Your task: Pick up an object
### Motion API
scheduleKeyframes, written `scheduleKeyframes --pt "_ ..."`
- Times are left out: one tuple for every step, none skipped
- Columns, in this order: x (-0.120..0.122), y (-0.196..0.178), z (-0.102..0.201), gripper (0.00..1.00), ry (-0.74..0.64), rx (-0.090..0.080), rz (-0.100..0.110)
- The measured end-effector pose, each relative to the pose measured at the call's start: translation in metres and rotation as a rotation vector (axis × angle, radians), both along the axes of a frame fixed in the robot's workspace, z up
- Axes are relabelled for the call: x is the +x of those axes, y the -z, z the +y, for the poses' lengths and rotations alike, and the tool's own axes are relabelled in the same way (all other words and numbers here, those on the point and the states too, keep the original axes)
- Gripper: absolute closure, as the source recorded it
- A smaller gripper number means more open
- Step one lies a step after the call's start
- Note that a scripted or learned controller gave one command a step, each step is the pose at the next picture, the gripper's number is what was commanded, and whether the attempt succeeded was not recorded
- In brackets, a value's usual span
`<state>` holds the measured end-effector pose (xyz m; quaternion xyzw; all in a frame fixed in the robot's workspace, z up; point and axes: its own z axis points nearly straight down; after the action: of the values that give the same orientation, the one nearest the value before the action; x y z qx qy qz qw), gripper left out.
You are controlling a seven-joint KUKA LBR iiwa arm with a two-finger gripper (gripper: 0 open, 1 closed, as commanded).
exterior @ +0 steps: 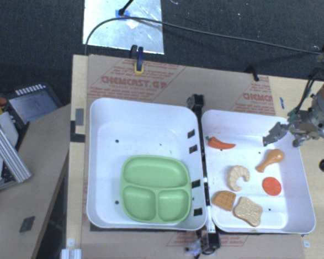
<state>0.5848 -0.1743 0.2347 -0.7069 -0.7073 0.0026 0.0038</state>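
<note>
Claw (283, 134) over right bin (302, 180) far edge, fingers look apart, gripping nothing; drumstick (270, 158) just below. Green tray (155, 188) in left bin (102, 149).

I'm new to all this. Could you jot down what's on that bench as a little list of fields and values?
left bin: holds a green divided plate
right bin: toy food
toy food: red pepper, chicken drumstick, croissant, tomato slice, cracker, bread slice
gripper: open, above the right bin's far right corner, holding nothing
nearest item to gripper: chicken drumstick
</note>
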Motion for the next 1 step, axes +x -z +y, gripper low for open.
scheduleKeyframes --pt "0.0024 -0.0059 0.0003 0.0 -0.003 -0.002 -0.01"
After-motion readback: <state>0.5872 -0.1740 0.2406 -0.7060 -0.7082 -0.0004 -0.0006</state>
